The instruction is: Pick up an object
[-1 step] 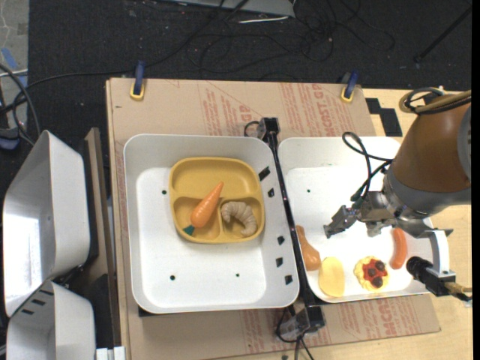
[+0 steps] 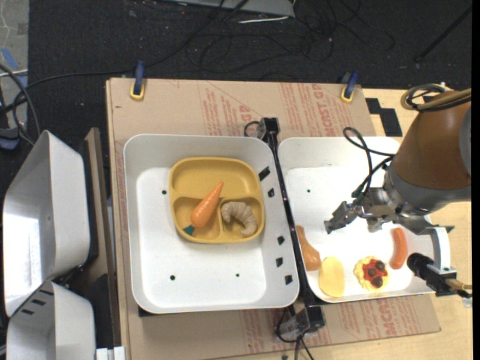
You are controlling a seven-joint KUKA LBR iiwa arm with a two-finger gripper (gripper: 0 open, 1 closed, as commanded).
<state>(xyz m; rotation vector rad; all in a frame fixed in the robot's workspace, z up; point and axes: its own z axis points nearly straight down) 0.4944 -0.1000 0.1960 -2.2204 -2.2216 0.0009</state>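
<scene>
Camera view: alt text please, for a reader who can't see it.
A grey arm's two-finger gripper hovers over the right white bin, above an orange sausage, a yellow oval piece and a small pizza toy. The left white bin holds a yellow divided plate with a toy carrot and a pale shrimp.

A plate [image 2: 214, 172] lies in the left bin [image 2: 142, 223], with a carrot [image 2: 207, 204] left of a shrimp [image 2: 240, 216]. Four foods lie along the right bin's [image 2: 315, 152] lower edge.

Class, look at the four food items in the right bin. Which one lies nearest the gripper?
The sausage, red-orange and upright in the view, lies just below the gripper and wrist. The drumstick, yellow slice and pizza lie lower, along the bin's front edge.
</scene>
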